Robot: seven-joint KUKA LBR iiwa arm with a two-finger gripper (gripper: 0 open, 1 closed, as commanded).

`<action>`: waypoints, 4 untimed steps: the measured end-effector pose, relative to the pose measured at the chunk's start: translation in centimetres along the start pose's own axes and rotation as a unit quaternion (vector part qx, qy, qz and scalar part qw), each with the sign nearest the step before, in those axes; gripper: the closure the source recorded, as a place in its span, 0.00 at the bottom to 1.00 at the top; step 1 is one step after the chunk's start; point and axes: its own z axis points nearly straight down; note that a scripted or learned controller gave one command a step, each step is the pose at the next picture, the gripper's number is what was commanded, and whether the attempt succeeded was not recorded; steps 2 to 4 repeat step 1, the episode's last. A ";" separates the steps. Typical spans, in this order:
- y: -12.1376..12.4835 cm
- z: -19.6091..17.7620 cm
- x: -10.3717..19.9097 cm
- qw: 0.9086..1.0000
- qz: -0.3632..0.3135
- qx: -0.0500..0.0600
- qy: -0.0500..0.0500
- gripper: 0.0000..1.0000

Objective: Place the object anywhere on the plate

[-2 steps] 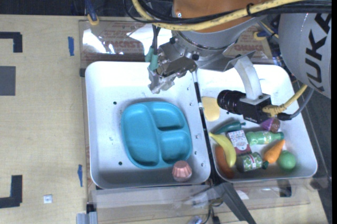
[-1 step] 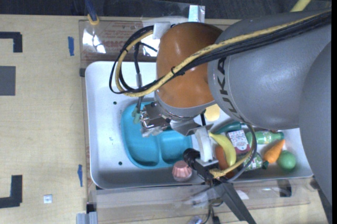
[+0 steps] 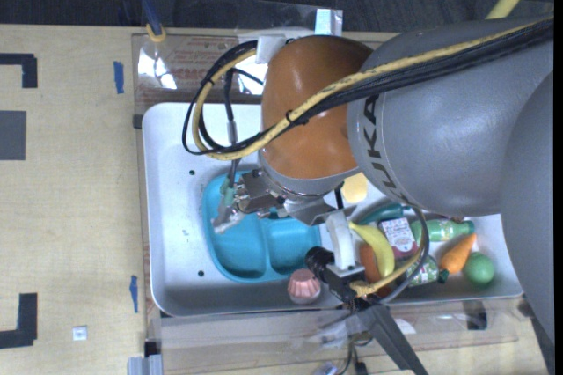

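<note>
My arm fills the right and middle of the view, the orange band (image 3: pixel 312 113) sitting above the wrist and the black and yellow cables (image 3: pixel 211 113) looping out over the upper part of the white bin (image 3: pixel 167 188). My end effector (image 3: pixel 230 208) is low over the blue plate (image 3: pixel 251 237), at its upper left lobe; from this angle I cannot tell how its tips stand, and I cannot make out anything between them.

Open room lies to the left: a bare strip of bin floor runs between the plate's left edge and the bin's left wall, and another bare patch sits above the plate, under the cable loops. The plate's lower edge comes near the bin's front wall, leaving only a narrow gap. Beyond the left wall the wooden table (image 3: pixel 66 188) is bare but for black and blue tape marks.

To the right it is crowded. A pink cupcake-like toy (image 3: pixel 304 286) sits just off the plate's lower right edge. Beside it a banana (image 3: pixel 376 248) lies with its long axis running from upper left to lower right, partly behind a cable. A green bottle (image 3: pixel 435 232) lies on its side, long axis left to right, and an orange carrot (image 3: pixel 457 254) and a green ball (image 3: pixel 480 269) sit near the right end.

Which of these is the object to be placed, I cannot tell.
</note>
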 end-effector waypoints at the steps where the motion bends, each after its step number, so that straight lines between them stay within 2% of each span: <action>1: -0.4 -2.7 -2.1 1.000 0.021 -0.002 0.000 0.00; 4: -0.4 -2.7 -2.1 1.000 0.021 -0.002 0.000 0.00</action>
